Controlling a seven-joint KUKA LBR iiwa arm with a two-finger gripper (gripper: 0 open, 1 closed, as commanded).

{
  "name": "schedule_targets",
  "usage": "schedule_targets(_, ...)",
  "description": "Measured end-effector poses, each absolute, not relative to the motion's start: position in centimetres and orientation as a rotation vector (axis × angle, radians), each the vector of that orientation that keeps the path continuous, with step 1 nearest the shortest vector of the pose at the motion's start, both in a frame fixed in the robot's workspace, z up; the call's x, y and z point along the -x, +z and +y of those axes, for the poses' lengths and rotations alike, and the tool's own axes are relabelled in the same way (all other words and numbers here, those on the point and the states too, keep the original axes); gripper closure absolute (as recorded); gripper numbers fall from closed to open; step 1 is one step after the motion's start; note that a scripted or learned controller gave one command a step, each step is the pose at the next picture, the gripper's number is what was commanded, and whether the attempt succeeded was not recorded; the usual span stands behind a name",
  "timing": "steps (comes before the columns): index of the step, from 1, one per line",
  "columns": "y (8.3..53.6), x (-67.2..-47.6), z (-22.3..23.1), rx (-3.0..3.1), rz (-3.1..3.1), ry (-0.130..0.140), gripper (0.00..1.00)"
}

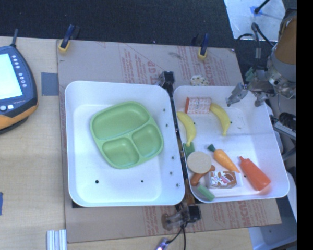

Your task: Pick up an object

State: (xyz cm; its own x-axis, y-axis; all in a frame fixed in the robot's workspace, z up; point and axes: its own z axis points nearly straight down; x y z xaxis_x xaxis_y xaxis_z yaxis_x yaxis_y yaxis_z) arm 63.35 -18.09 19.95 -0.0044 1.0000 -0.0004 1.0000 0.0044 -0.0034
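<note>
You saw the arm (284, 40) cut off by the right edge. The handheld pendant (9, 87) ran past the left edge. A round cookie (200, 162) hid part of the sausage (196, 179), and the packet's (221, 179) print was too small to read.

Bright, even overhead light — both white bins (75, 139) glare, nearly washed out. Soft, short shadows beside the green plate (126, 134). Slightly soft focus throughout — dark floor (120, 9) underexposed.

text: red print ran across the brown board (146, 61) under my bins, too small for me to read | box (198, 105): red marks, too blurry | packet (221, 179): picture, no words I could read
</note>
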Motion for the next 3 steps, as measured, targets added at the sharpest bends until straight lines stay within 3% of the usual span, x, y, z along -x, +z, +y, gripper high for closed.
schedule_targets(1, 9.0, -64.3, -17.5, 2.211, -2.226, 0.008, 0.0)
schedule_targets(2, 10.2, -64.4, -17.5, 2.208, -2.229, 0.008, 1.0)
schedule_targets(3, 19.3, -62.8, -5.3, 2.213, -2.228, 0.001, 1.0)
